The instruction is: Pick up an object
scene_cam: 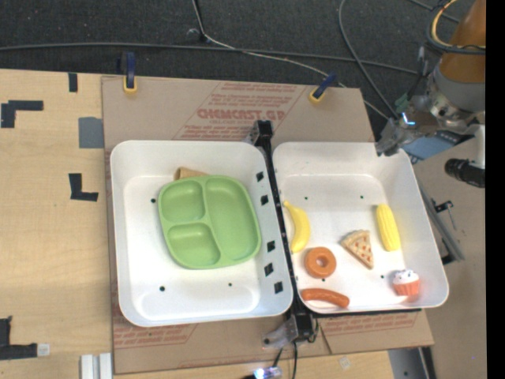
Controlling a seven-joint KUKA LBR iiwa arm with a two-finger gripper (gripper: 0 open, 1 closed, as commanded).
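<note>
Your tool (392,142) sits at the upper right, just outside the far right corner of the right-hand shallow white bin (331,155), hanging off the grey arm with its orange band (465,34). How far it is open I cannot tell from this slant; nothing shows in its grip.

The things you could pick all lie in that right bin: a yellow toy banana (298,226) close against the left wall, a yellow corn cob (387,227) toward the right, a triangular pizza slice (359,248) just beside it, an orange ring doughnut (320,262), a red sausage (324,297) along the near wall, and a small pink-and-white cupcake (405,283) in the near right corner.

For a clean grasp, I judge the corn cob your best target: it lies nearest the tool and has bare floor on both long sides. Bring the tool over it, turn it to span the cob's narrow width, then come straight down.

Mind the edges. The banana, sausage and cupcake crowd the walls, leaving little room for the tool. The far half of the right bin is open floor, good room for your approach. The left bin (134,164) holds a green divided plastic plate (209,220) with a tan piece (189,174) peeking from behind it; leave that side alone.
</note>
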